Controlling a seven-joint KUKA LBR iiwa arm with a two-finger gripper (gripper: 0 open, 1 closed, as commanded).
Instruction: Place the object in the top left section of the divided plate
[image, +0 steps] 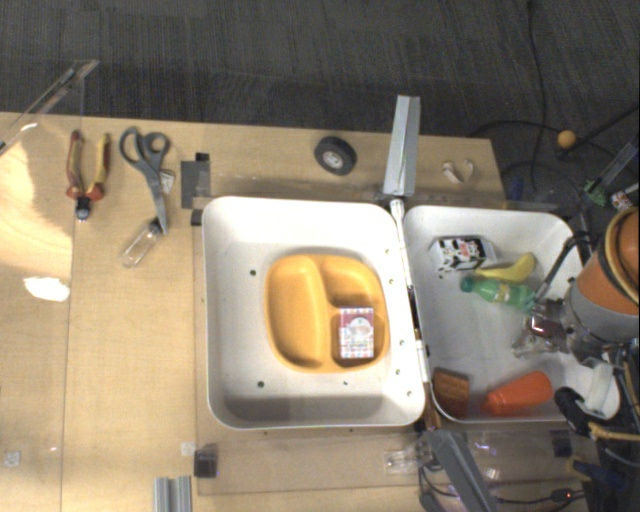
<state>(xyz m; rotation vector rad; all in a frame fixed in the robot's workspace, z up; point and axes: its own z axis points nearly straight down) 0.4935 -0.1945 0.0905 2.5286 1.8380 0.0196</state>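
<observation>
Our grey metal gripper (538, 328) hangs low over the right white plastic bin (500, 375), and we cannot tell if it is gripping anything; just beside it lie a green plastic bottle (497, 291), a yellow toy banana (508, 269), a small black-and-white carton (460, 252), an orange toy carrot (519, 394) and a brown block (452, 386). In the left white bin (235, 300) sits the yellow divided plate (295, 310), and a small pink-and-white patterned packet (357, 334) rests in its lower right part. We think the packet is the object to move, so we should come straight down on it, pinch its short sides, lift it over the ridge, and set it flat in the top left part.
</observation>
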